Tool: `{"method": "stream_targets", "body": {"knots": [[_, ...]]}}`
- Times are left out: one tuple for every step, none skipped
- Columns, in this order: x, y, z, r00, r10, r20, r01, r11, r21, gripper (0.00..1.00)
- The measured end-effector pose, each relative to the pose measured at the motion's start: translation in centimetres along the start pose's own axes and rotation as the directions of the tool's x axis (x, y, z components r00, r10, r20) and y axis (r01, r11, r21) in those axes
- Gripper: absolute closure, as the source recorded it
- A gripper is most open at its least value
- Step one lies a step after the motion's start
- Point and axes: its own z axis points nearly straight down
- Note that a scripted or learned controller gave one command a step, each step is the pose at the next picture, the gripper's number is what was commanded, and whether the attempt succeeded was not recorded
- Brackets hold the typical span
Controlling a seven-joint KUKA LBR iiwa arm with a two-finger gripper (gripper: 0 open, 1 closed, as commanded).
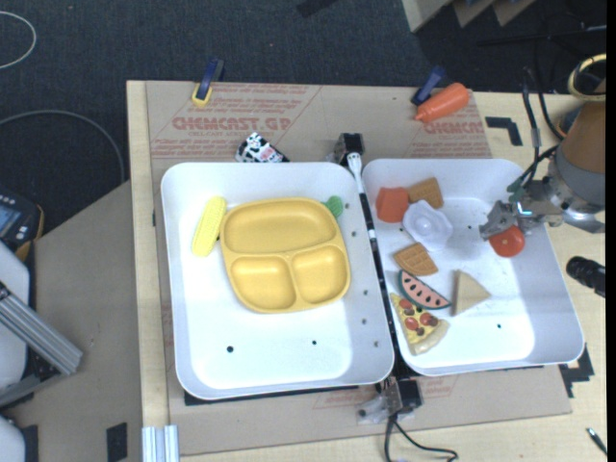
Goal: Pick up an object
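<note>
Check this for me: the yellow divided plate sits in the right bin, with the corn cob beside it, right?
Not quite. The camera view shows the yellow divided plate in the left bin, not the right one. The corn cob does lie beside it.

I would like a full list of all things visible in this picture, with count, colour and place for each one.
bins: 2, white, side by side on the bench
divided plate: 1, yellow, left bin
corn cob: 1, yellow, left of the plate
watermelon slice: 1, red and green, right bin
pizza slice: 1, yellow, right bin, near corner
crackers: 2, tan, right bin
red ball: 1, red, right bin, under the gripper
gripper: 1, grey, over the right bin
</note>
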Motion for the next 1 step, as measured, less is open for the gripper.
{"method": "stream_targets", "body": {"knots": [[0.27, 0.87, -6.2, 1.0, -0.002, 0.0, 0.002, 1.0, -0.002, 1.0]]}}
